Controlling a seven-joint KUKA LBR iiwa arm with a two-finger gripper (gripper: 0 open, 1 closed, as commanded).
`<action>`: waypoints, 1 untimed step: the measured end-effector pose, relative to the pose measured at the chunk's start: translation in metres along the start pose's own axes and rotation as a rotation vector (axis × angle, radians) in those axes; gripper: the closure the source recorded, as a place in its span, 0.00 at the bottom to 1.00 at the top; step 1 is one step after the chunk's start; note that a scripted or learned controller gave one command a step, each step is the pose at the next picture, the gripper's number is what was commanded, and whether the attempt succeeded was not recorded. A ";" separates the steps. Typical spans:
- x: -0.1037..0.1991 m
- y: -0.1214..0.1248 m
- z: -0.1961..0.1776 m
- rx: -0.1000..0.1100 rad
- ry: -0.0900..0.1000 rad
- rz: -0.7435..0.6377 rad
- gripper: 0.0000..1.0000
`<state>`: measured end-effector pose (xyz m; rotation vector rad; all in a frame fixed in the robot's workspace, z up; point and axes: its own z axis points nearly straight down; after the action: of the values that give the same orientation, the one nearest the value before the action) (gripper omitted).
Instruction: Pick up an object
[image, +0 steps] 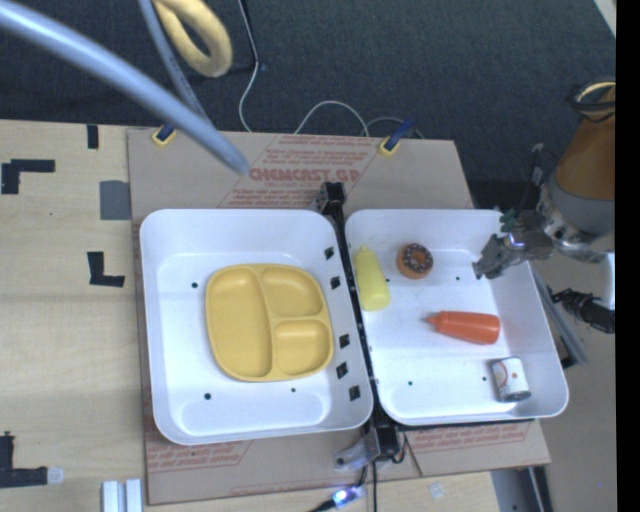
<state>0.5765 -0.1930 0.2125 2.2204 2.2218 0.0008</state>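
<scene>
1. Nearest the camera, at about five o'clock in the right bin (545, 330), a small white can (509, 380) is lying on its side. It is looking light, stiff and smooth, so it is likely rolling if nudged; gripping across its round body, with the fingers on the two curved sides, is seeming safest.
2. Just above it, toward the bin's middle, an orange carrot (466, 326) is lying with its thin tip pointing to nine o'clock. It is appearing to be hard plastic, light and a little slippery; the thick end at three o'clock is offering the broadest hold.
3. At nine o'clock in the same bin, a yellow banana-like piece (372, 279) is resting close against the dividing wall. It is probably light and firm, but the wall is leaving little room for a finger on that side.
4. Farther back, at about eleven o'clock, a small brown doughnut (414, 260) is lying flat. It is likely light and rigid; pinching across its outer edge is looking workable.
5. In the left bin (160, 300), a yellow divided plate (268, 322) is lying flat, wide and shallow, so only its rim is offering a grip.
6. At the far right edge, at two o'clock, the tool (492, 262) is hanging over the bin wall, holding nothing that I can see; how far apart its jaws are standing I cannot tell.
</scene>
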 end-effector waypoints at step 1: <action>0.001 0.001 -0.015 0.000 0.000 -0.001 1.00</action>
<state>0.5771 -0.1923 0.2273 2.2197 2.2230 0.0010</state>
